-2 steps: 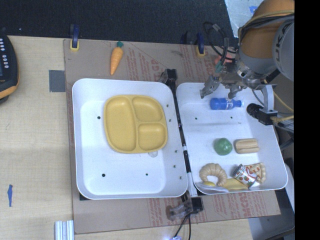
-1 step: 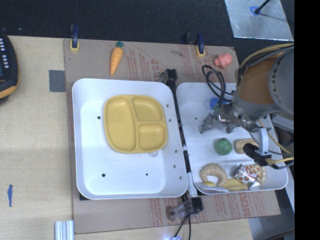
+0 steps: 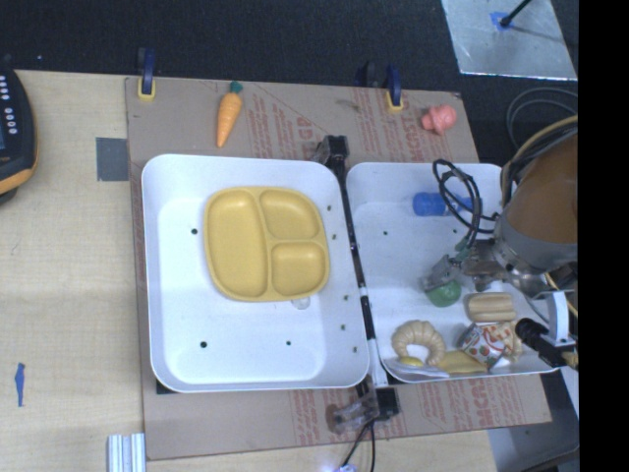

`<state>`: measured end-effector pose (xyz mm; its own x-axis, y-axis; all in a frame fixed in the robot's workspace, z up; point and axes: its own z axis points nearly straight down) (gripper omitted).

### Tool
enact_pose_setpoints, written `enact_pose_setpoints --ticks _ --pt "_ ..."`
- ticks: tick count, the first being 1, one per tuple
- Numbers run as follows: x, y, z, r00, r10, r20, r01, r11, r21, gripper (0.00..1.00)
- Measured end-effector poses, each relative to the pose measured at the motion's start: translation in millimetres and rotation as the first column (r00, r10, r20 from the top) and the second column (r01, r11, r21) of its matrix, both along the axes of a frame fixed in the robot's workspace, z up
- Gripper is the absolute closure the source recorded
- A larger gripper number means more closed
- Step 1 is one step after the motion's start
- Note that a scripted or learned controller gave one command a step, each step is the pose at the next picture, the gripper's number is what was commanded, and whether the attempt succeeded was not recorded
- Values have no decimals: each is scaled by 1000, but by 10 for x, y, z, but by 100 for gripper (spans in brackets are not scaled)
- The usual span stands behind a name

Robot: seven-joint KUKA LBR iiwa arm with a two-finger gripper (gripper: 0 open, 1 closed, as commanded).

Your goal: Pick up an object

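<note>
My gripper [image 3: 450, 271] is low in the right bin [image 3: 393, 254], reaching in from the right edge. A small green object [image 3: 443, 292] lies directly under and against its tip. A blue object [image 3: 428, 205] rests near the bin's back wall. Along the front wall lie a croissant [image 3: 419, 340], a yellow banana-like piece [image 3: 454, 363], a tan block [image 3: 489, 307] and a patterned can [image 3: 490, 343]. The grey arm with its orange band [image 3: 543, 200] covers the bin's right side.
The left bin [image 3: 177, 352] holds a yellow divided plate [image 3: 265, 241]. A toy carrot [image 3: 228, 114] and a pink object [image 3: 439, 118] lie on the cardboard behind the bins. Black cables [image 3: 458, 190] loop over the right bin's back.
</note>
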<state>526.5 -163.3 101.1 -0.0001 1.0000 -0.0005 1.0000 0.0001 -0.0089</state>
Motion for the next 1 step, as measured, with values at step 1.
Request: enact_pose_setpoints --ticks 1 --pt "34 14 108 1000 5 5 -5 1000 -1 100"
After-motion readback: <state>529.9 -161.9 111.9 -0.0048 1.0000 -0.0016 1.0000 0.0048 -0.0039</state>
